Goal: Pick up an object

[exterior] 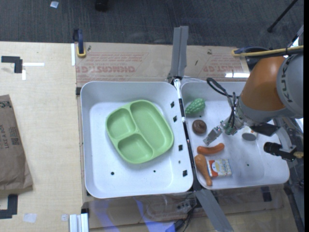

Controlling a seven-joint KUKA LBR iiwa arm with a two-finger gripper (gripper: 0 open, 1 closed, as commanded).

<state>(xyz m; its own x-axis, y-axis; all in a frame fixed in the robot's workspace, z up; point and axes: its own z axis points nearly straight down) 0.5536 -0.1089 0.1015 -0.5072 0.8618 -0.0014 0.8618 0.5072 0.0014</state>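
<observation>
1. Nearest the camera in the right bin (251, 175) lay a carrot (203, 169), touching a small printed packet (220, 168) on its right.
2. Just beyond them sat a sausage (211, 149), then a brown round piece (199, 126) and a green knobbly toy (195, 107) farther back.
3. The gripper (211, 137) hung low, right above the sausage's left end; whether the jaws were open or closed, I could not tell.
4. The left bin (96, 178) carried a green divided plate (139, 131).
5. Risk, as I judged it: the objects crowded close, so a descent slightly off line could nudge the sausage aside or clip the brown piece, and the jaws would close on nothing.
</observation>
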